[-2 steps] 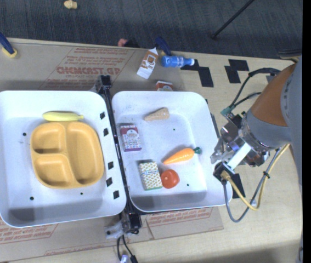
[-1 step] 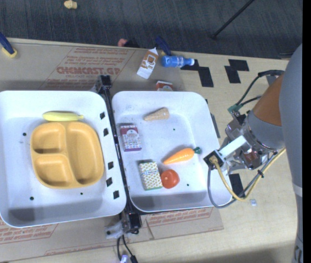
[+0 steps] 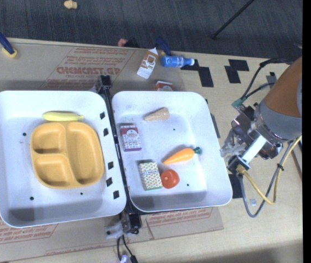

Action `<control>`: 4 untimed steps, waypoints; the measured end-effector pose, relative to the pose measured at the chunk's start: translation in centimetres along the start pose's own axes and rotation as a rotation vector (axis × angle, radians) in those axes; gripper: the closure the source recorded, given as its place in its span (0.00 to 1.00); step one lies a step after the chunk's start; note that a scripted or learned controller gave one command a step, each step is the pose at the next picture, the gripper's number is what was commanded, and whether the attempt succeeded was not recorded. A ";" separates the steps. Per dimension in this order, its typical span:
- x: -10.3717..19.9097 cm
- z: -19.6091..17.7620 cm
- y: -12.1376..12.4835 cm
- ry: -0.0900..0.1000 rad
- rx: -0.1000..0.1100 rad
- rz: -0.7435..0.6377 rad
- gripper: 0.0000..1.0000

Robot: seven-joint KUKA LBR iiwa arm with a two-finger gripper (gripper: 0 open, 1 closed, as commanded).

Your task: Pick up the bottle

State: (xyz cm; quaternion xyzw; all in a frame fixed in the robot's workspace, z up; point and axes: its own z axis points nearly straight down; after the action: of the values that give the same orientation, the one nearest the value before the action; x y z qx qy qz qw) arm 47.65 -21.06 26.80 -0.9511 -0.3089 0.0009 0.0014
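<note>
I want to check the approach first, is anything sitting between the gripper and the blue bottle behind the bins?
Nothing visible blocks it. The bottle lies on the bench behind the right bin, beside a small carton. The gripper hangs right of that bin, with only bare bench and black tape marks between.

A translucent blue plastic bottle (image 3: pixel 176 62) is showing blue beyond the white right bin (image 3: pixel 213 147), whose orange carrot (image 3: pixel 179 156) is wearing a green tip.

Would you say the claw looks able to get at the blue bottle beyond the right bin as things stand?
Probably yes: the blue bottle lies on open bench behind the right bin, nothing on top; the claw sits off that bin's right side.
</note>
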 end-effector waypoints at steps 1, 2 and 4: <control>0.0 2.2 0.0 -0.001 0.003 -0.242 1.00; 1.1 6.4 -1.5 -0.001 0.004 0.105 1.00; 0.0 0.3 0.0 0.000 0.000 0.068 1.00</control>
State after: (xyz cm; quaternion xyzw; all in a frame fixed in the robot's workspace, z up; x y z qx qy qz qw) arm 47.64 -21.12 26.49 -0.9610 -0.2765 0.0008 0.0013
